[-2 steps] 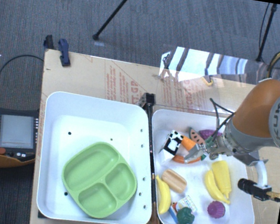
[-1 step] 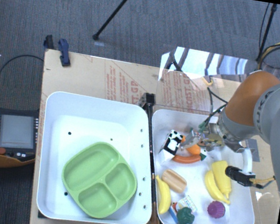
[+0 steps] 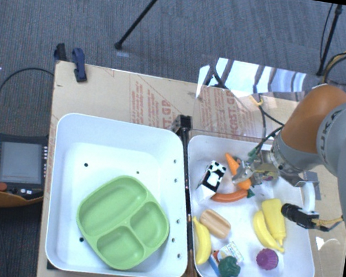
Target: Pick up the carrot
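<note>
Orange carrot [image 3: 232,195], green tray [image 3: 123,222]

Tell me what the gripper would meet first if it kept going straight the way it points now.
Probably the carrot: the gripper points down-left into the right bin, just above the orange pieces there. Height above them is unclear, so another orange piece beside it could be touched first.

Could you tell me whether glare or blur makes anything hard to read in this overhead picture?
In the camera view, a bright reflective patch behind the right bin is washed out; the gripper near the carrot is soft and cluttered, so its fine detail is unclear; the green tray is evenly lit.
</note>
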Robot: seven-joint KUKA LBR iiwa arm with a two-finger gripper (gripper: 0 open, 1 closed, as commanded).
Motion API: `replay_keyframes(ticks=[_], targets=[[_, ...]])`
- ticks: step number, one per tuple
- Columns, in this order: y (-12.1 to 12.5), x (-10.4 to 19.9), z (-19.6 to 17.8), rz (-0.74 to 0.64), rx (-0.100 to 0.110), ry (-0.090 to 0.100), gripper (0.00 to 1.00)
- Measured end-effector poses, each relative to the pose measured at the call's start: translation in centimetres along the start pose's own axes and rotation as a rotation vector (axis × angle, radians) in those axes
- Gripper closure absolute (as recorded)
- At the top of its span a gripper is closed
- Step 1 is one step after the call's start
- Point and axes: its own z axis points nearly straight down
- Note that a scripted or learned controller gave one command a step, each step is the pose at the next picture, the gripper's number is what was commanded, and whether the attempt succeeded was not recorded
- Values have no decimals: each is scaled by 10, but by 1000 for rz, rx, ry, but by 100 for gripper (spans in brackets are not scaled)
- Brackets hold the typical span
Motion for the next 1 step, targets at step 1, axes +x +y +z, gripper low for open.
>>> replay_keyframes(ticks=[1], targets=[[1,57,-96,83,-12,-4,100]])
